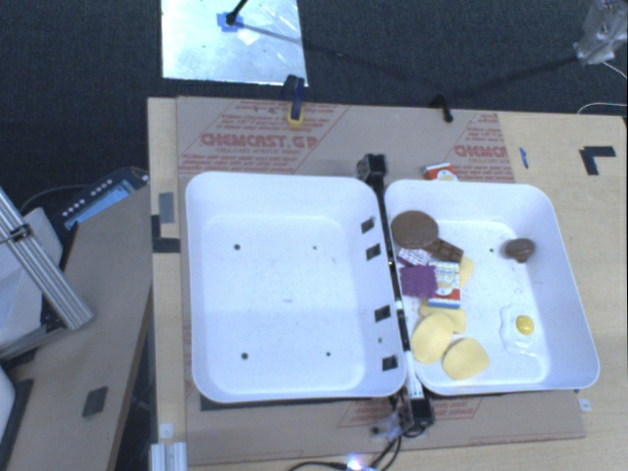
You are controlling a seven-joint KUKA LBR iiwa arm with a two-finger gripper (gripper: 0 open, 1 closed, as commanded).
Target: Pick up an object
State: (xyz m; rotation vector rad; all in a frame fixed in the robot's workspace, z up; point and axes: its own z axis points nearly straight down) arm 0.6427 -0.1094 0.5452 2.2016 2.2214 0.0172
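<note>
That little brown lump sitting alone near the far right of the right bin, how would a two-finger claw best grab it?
Probably straight down from above, with the fingers closing across the middle of the small brown lump. It is rounded and compact, with no handle or edge to aim for, and bare white floor of the right bin surrounds it, leaving room for a finger on either side.

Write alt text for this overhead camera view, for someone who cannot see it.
Two shallow white bins sit side by side on a bench; the right bin holds toy food crowded along its left side: a brown round cookie, a purple piece, two yellow chips, plus a fried egg and a small brown lump.
</note>
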